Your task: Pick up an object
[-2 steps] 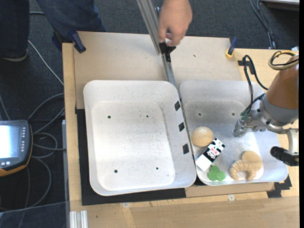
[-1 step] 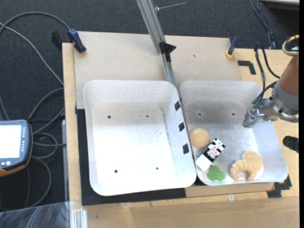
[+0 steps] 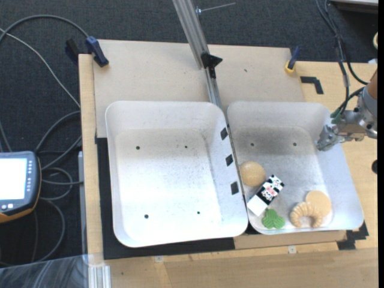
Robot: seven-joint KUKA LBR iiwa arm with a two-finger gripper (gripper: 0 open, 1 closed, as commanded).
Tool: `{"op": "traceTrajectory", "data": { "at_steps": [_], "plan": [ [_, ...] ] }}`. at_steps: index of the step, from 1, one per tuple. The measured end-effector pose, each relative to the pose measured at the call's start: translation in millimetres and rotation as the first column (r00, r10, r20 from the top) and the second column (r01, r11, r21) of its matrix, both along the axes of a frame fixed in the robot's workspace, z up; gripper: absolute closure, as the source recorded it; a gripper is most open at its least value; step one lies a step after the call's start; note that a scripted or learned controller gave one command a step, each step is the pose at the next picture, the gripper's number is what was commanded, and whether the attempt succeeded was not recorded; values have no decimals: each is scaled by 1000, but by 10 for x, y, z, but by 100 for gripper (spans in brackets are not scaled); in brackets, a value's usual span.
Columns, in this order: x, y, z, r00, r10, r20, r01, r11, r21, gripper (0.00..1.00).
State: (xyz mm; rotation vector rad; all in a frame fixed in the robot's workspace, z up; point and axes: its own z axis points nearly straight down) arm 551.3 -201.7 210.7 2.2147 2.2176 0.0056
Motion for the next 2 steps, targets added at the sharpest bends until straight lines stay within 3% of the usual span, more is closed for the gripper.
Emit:
{"op": "traceTrajectory", "data": {
  "at_steps": [2],
  "plan": [
    [-100,1059,-108,1000,5,-11,-5,1000,7,100]
  ]
}}
